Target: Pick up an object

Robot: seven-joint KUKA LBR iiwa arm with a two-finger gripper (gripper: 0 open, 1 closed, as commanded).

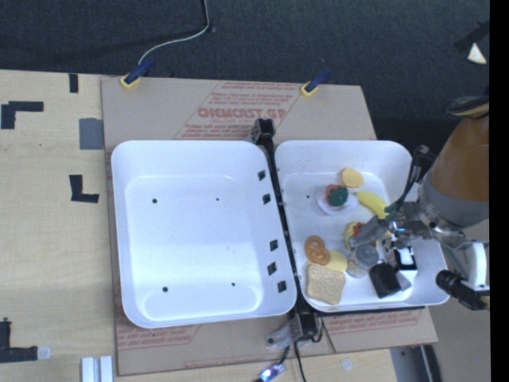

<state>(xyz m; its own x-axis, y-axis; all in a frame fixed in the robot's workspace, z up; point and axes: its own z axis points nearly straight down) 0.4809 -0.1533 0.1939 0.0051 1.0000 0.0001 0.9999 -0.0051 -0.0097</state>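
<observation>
down at the near edge of the arm-side bin (pixel 342 143), a tan cracker (pixel 326 283) lies flat, its far corner up against a yellow wedge (pixel 339 261), and a pretzel (pixel 316 250) sits just beside both. that's a tight little pack, folks. go in there and the tool could shove two pieces aside and lift none.

and here's the tool (pixel 370 241), low over the middle of the bin, just past the wedge. wide or narrow, i cannot tell, and i can't call anything held. which piece it's after is anyone's guess, since the clutter under it is too blurred to name.

beyond it, a banana (pixel 371 204) lies slantwise. it's curved and smooth, so likely to squirt out of a pinch. further on there's a green-and-red piece (pixel 338 196), then a yellow lump (pixel 351 178) nearest the far edge. both look small and rounded, easy to knock away.
</observation>
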